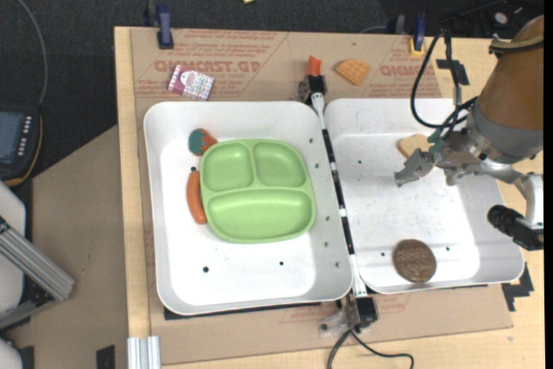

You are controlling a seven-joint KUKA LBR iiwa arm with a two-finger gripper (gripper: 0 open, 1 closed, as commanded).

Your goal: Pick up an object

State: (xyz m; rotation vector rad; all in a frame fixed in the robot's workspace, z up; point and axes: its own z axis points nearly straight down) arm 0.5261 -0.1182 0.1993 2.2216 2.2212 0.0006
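Cardboard (259, 56) under both bins bears partly readable red print — "CHEMCAST GP"; gripper (421, 166) hovers over the right bin (380, 212) — whether it grips, I cannot tell.

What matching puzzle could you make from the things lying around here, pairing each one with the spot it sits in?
Things:
1. green divided plate
2. brown round cookie
3. waffle piece
4. orange sausage

Places:
A. near the front edge of the right bin
B. on the cardboard behind the bins
C. in the middle of the left bin
D. in the left bin, against the plate's left side

Pairs: 1-C, 2-A, 3-B, 4-D

The end effector hangs over the right bin.
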